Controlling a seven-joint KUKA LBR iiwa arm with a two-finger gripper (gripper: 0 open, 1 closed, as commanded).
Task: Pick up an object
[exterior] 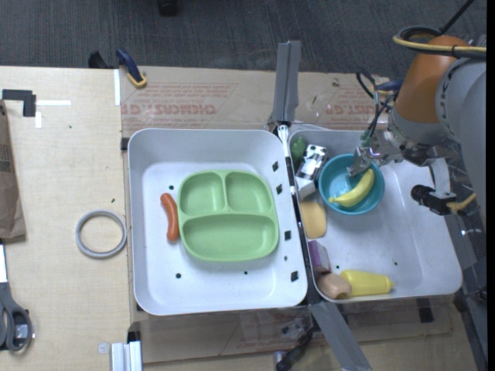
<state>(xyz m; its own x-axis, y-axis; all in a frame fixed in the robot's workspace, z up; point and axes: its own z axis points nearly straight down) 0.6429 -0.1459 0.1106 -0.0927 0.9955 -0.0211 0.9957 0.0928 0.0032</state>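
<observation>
Banana (354, 192) lying in blue bowl (351, 184) in right bin (421, 246), not yet lifted, tool (363, 161) down at its upper end, grip state impossible to tell; crowded by bowl rim, small white item (311, 161) alongside, yellow bottle (366, 283) nearer front; green tray (229, 215) and sausage (169, 216) in left bin (147, 207).

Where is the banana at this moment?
In the camera view, the banana lies in the blue bowl in the right bin, directly under the gripper, with the yellow bottle nearer the front.
</observation>
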